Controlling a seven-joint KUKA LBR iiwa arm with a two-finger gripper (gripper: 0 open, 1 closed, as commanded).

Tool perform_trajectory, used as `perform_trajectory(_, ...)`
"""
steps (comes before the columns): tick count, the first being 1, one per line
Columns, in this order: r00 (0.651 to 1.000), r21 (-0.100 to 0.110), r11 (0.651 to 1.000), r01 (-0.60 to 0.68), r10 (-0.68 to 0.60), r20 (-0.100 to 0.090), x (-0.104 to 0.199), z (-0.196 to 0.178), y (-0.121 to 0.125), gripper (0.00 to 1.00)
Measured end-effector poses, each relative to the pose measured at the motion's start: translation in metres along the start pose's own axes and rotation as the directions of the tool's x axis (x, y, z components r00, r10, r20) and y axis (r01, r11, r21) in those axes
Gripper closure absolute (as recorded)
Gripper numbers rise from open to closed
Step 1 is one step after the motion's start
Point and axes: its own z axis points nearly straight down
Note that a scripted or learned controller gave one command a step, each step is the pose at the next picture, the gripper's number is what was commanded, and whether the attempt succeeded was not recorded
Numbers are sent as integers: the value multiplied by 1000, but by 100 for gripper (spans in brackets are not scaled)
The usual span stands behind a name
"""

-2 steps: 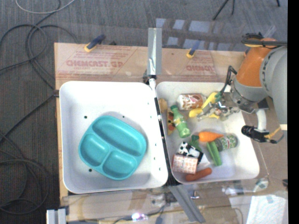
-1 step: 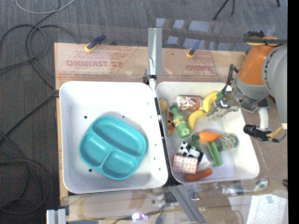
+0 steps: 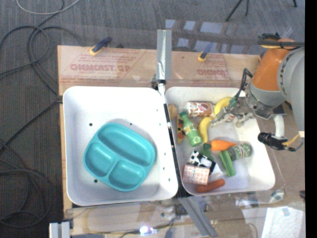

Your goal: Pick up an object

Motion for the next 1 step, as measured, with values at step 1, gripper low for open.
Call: perform_trajectory(1, 1000, 2, 1000, 1, -1, 1, 0, -9, 0, 100)
